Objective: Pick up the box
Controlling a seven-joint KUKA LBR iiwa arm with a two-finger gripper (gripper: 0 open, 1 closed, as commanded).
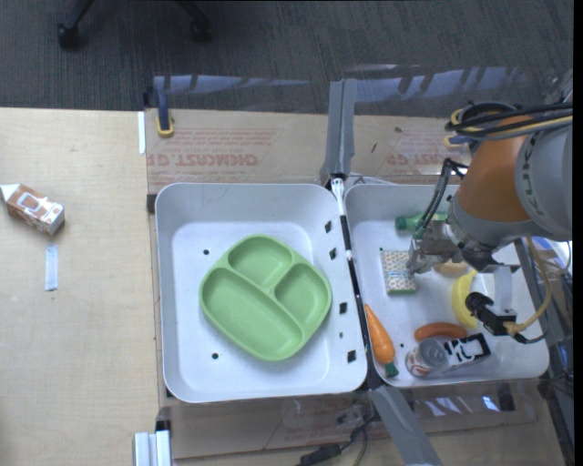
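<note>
from my feed i look down on a pale wooden bench (73,364) that fills most of the picture. a sheet of brown cardboard (246,150) with red printed lettering lies across its far side. beyond the bench edge runs dark grey carpet (301,41), where the black legs of an office chair base (100,23) reach in at the top left. a grey metal upright (340,127) rises at the middle of the bench's far side. the light is even, with soft shadows.
</note>
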